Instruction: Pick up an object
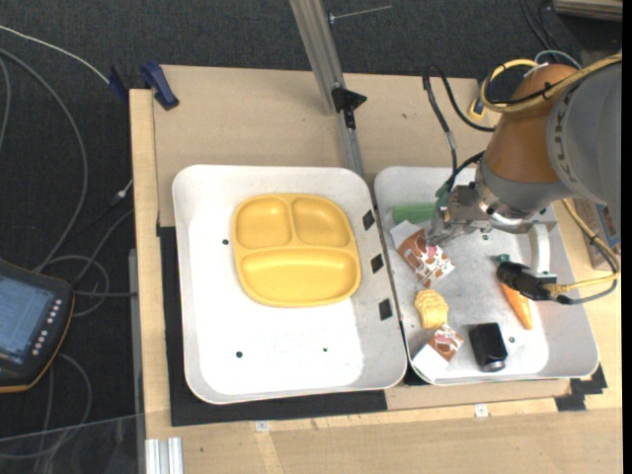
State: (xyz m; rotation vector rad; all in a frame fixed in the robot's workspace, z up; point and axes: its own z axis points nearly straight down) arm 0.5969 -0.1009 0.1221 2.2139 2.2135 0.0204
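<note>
Right white bin (568,349) carries the loose pickables; left white bin (202,265) carries a yellow three-compartment plastic tray (294,248), set flat mid-bin. Gripper (441,227) is low at the right bin's upper-left corner, just above a red-and-white patterned packet (427,258) and beside a green flat piece (413,212) (likely target, judging by position). Fingers: cannot tell whether open or closed, wrist hides them. Orange carrot-shaped toy (517,307), black block (488,346) and tan biscuit-like piece (431,307) lie apart, easy to single out.
</note>
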